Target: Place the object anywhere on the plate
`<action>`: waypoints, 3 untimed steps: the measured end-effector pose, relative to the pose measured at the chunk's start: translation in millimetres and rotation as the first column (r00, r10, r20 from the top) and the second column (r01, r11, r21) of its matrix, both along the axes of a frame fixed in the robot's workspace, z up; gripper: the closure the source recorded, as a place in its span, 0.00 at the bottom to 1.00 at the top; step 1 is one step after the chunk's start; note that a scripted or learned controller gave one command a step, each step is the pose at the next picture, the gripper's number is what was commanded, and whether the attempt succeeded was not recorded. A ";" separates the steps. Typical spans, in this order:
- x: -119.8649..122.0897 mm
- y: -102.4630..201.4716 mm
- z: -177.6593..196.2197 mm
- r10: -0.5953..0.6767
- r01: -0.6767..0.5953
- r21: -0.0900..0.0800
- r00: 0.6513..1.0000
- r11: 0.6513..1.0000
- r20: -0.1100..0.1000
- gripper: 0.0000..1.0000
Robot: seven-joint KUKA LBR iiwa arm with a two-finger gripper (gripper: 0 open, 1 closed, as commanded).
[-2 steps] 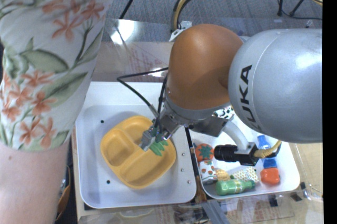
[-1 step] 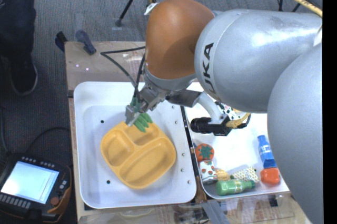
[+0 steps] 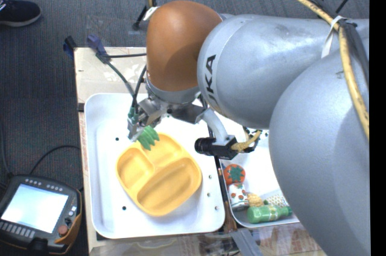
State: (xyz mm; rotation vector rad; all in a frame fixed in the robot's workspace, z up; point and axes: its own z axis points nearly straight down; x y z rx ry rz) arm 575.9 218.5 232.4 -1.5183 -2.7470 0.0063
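Note:
A yellow plate (image 3: 160,177) with three compartments lies in the left white bin (image 3: 96,188). At the plate's upper left rim is a small green leafy toy (image 3: 148,137). My gripper (image 3: 142,128) hangs directly over that rim, reaching down from the orange-banded wrist (image 3: 175,44). It is shut on the green toy, which sticks out below the fingers and touches or nearly touches the plate's edge. The rest of the toy is hidden by the gripper.
The right bin (image 3: 265,164) holds a red toy fruit (image 3: 234,174), a green bottle (image 3: 268,212) and a small yellow piece (image 3: 254,199). My large grey arm covers most of that bin. A teach pendant (image 3: 37,212) lies at the lower left, off the bench.

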 end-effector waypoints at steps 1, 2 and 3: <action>4.3 -2.0 1.6 0.039 -0.039 0.000 0.999 0.999 0.003 1.00; 17.0 1.0 -90.8 -0.104 0.104 -0.004 0.995 0.995 -0.007 1.00; -5.7 -8.7 3.5 -0.048 0.047 0.005 0.999 0.999 0.011 1.00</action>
